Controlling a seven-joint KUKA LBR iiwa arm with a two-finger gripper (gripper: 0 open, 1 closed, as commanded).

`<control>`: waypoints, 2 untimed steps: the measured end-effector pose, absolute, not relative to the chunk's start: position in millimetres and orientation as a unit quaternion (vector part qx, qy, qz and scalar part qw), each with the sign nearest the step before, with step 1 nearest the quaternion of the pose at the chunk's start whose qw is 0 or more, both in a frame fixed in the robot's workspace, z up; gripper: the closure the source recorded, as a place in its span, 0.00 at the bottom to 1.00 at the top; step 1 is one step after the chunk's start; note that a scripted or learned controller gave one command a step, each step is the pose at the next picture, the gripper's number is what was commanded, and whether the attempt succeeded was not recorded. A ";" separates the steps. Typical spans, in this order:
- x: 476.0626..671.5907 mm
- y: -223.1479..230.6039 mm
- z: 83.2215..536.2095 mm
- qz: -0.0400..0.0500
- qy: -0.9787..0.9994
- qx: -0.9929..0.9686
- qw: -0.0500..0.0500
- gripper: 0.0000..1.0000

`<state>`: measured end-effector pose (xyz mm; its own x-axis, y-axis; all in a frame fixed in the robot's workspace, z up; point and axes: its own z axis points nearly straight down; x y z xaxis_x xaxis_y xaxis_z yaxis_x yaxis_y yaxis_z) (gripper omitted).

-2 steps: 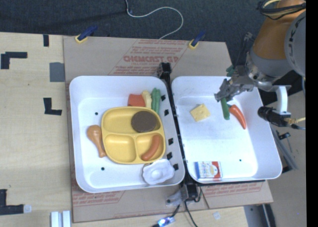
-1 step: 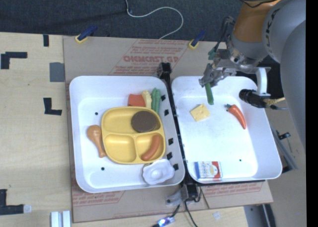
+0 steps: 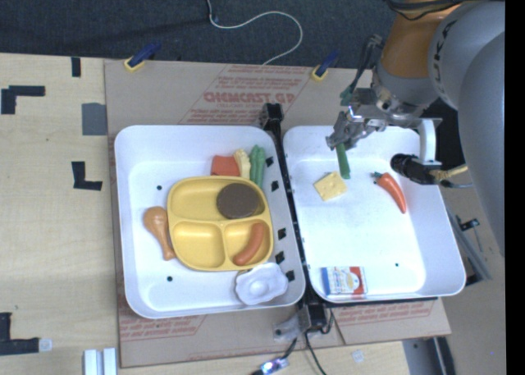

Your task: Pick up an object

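Two shallow white bins sit side by side on the bench; left bin [image 3: 131,201] crowded, right bin [image 3: 443,242] sparse.

Grey arm with orange band [image 3: 426,12] reaches in from the right, wrist over the far edge of the right bin. Two-finger gripper [image 3: 343,145] hangs above the bin's upper left area. A slim dark green stick-shaped piece [image 3: 344,164] hangs from between the fingers, nearly upright, lower end just above the pale yellow cheese-like wedge [image 3: 330,187]. Jaws read as clenched on that green piece. It looks lifted clear of the bin floor, though the slant of the view makes this hard to confirm.

Other pieces in the right bin: red-orange chili-shaped toy [image 3: 393,191] toward the right wall, small flat carton with red and blue print [image 3: 342,281] near the front wall. Well apart from each other, so easy single targets.

Left bin holds a yellow divided plastic tray [image 3: 193,238] carrying a brown round patty [image 3: 238,199] and an orange sausage shape [image 3: 251,244]; a tan drumstick shape [image 3: 158,230] lies beside it.

Judgement: pick appears made; grip looks near the stick's top, so it may swing or slip.
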<state>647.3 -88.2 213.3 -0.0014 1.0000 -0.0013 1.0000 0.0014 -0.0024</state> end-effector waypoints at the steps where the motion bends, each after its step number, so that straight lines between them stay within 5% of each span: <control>1: 650.8 -99.1 223.8 0.001 -0.707 -0.707 0.000 1.00; 2: 653.5 -91.1 214.8 0.001 -0.708 -0.707 0.000 1.00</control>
<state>653.5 -91.1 214.8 -0.0012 1.0000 -0.0010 1.0000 0.0012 -0.0021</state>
